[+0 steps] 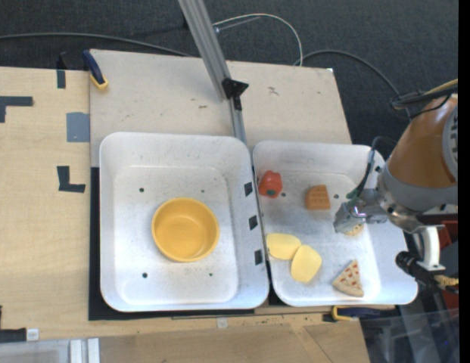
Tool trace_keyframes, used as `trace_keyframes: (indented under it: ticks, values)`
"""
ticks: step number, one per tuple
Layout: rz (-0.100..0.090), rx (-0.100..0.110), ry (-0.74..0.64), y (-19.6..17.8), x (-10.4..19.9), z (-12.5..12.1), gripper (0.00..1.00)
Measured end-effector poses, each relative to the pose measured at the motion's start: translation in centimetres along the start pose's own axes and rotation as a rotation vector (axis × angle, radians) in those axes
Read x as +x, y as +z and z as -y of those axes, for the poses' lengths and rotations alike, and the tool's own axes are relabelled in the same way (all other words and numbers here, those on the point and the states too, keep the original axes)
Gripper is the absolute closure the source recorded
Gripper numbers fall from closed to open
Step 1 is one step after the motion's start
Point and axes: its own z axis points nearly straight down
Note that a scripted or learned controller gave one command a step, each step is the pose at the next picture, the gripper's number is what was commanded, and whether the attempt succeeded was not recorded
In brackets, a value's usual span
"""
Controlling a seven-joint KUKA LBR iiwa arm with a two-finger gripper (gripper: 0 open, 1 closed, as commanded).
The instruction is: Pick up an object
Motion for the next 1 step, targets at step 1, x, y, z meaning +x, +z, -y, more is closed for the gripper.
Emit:
trace_keyframes:
  ticks: [1]
  values:
    - [0.000, 0.000, -0.001, -5.02, -0.16, -1.12, 1.00]
